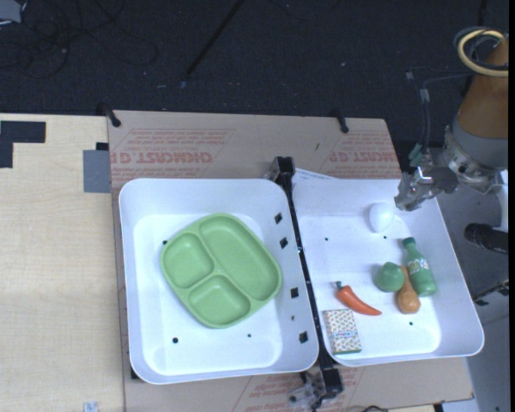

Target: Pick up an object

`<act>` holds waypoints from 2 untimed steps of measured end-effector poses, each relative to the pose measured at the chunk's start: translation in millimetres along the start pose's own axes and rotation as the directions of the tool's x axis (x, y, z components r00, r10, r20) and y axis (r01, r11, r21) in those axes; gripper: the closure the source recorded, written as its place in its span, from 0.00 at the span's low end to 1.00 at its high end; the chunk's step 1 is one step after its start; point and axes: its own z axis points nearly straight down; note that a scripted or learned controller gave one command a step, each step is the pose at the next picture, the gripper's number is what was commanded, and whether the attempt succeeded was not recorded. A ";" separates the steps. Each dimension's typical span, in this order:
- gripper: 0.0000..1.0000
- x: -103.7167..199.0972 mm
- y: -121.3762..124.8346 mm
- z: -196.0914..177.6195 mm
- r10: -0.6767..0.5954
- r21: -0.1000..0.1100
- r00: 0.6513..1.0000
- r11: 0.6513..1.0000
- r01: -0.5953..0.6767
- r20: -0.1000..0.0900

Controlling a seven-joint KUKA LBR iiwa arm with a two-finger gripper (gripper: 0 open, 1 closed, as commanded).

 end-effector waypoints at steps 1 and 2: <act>1.00 -0.9 0.3 -52.4 -0.001 -0.004 1.000 1.000 0.001 0.001; 1.00 51.4 -5.9 -47.1 -0.002 0.002 1.000 1.000 0.002 -0.001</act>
